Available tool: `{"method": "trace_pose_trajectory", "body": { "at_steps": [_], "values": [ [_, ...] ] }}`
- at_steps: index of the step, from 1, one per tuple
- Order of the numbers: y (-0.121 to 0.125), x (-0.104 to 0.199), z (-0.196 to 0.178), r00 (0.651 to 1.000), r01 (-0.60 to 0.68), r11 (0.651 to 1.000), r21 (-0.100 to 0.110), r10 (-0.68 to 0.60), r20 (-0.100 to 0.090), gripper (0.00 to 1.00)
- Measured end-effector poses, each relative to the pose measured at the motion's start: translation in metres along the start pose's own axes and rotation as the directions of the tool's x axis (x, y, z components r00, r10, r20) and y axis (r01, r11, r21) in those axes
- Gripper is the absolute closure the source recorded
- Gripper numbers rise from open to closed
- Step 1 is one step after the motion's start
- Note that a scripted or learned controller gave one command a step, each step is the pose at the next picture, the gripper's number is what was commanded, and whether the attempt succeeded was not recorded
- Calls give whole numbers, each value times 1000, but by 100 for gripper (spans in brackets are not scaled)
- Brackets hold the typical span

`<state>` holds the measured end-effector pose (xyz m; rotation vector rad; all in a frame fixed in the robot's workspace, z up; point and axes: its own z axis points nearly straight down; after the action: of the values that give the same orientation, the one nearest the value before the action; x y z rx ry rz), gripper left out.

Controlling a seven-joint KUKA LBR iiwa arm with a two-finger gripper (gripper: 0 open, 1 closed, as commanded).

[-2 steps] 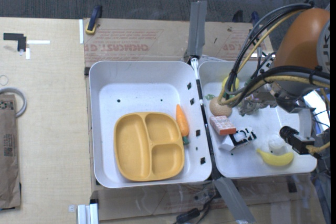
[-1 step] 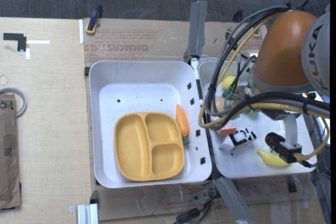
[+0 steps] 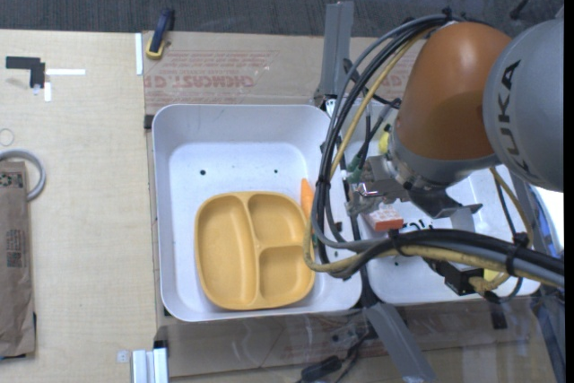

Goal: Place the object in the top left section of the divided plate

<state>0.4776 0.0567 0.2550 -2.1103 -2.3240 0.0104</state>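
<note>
My plate (image 3: 254, 248) sits bare in the left bin (image 3: 179, 193); nothing placed yet, and I cannot tell my gripper's (image 3: 377, 209) state

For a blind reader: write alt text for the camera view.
A grey and orange arm trailing cables hangs over the right bin. In the left bin lies a yellow divided plate, with a small orange object by its right rim.

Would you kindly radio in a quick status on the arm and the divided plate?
Gripper over the right bin, cables crowding it. Divided plate in the left bin, sections bare. Small orange object at the plate's right rim.
</note>
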Motion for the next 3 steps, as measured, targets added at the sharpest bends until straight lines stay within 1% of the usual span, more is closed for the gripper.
{"method": "trace_pose_trajectory", "body": {
  "at_steps": [1, 2, 3],
  "values": [
    [61, -16, -118, 998, 56, 998, -1, -56, 2, 100],
    [6, -63, 36, 983, 184, 983, 0, -184, -1, 100],
    [10, 22, 67, 991, 136, 991, 2, -136, 0, 100]
  ]
}}
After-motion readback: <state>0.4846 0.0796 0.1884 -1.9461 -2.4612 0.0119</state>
